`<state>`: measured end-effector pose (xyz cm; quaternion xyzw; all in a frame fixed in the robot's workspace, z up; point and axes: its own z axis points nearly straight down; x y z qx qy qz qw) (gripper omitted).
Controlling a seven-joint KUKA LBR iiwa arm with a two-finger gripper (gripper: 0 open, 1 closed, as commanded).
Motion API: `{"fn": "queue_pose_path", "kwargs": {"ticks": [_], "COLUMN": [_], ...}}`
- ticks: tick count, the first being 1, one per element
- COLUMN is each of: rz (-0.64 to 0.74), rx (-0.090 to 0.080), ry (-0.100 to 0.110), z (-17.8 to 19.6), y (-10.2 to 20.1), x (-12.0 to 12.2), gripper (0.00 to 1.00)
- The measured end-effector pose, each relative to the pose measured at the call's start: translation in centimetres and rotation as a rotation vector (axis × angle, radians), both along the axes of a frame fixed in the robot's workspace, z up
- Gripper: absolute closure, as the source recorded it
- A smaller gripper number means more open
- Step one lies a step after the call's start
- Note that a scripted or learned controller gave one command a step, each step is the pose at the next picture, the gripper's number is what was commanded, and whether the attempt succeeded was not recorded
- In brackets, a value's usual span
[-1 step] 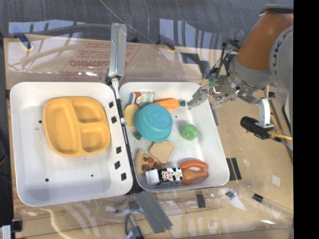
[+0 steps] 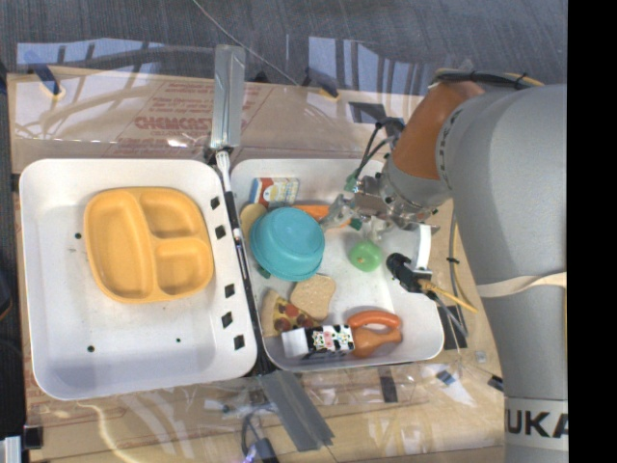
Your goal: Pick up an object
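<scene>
We look down on a bench covered with brown cardboard under clear plastic sheeting that catches glare, with dark ribbed flooring beyond its far edge. At the left sits the left bin (image 2: 39, 287), white and shallow, holding a yellow divided tray (image 2: 147, 242) that lies flat toward its far side, well apart from the walls.

A metal divider strip (image 2: 228, 104) runs between the bins. The right bin (image 2: 424, 340) is crowded. A teal bowl (image 2: 287, 242) lies upside down near its left wall, covering part of a small printed carton (image 2: 278, 192) and an orange piece behind it that we cannot identify. In front of the bowl lies a tan slice like toast (image 2: 313, 298), then a black-and-white patterned box (image 2: 326, 340) at the near wall, touching an orange-handled tool (image 2: 374, 331). A small green object (image 2: 365, 256) rests near the middle of the bin.

The gripper (image 2: 371, 210) hangs just behind the green object, over the far right part of the bin; its metal parts blur together with cables, so we cannot tell how far it is open or whether anything sits in it. The grey arm (image 2: 511, 191) with its orange band (image 2: 424, 138) fills the right side and hides the bin's right wall. At the top edge, a white tray is cut off.
</scene>
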<state>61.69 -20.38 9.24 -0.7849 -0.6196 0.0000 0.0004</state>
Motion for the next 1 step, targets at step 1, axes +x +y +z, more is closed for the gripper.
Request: {"fn": "queue_pose_path", "kwargs": {"ticks": [1], "rz": [0.006], "rx": [0.001], "ry": [0.003], "z": [0.96], "y": [0.11], "x": [0.02], "gripper": [1.0]}}
